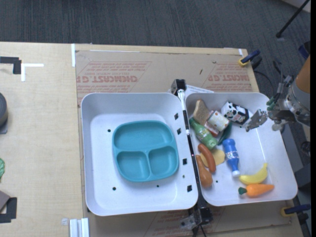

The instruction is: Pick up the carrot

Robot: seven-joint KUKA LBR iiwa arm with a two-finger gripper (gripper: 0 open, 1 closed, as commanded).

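Orange carrot lies at the near edge of the right bin, arm off to the side

Orange and stubby, the carrot (257, 190) lies on its side in the near right corner of the right bin (276, 147), its green top pointing left toward the bin's middle. A yellow banana (255, 175) curves just beside it, on the far side, close enough that the two may be touching. Left of the banana a blue bottle (231, 155) with a white cap lies at a slant.

Along the right bin's left wall sits a heap of toy food — a slice of bread (200, 110), a green bottle (203, 133), a small can (216, 121) and a couple of sausages (207, 158), packed together. A black-and-white carton (235, 113) rests a little apart, toward the far side.

The gripper (257, 119) hangs over the right bin's far right part, near the right wall and well apart from the carrot. Its metal fingers are small and blurred at this angle, so I cannot tell whether they are spread or closed; nothing is seen between them. The grey arm (302, 90) reaches in from the right edge.

The left bin (94, 132) holds a teal divided plate (145, 150) with three compartments, lying flat near the middle. Both bins sit on brown cardboard (148, 73) on the wooden bench (39, 132), and a black clip (178, 87) stands where the bins meet at the far side
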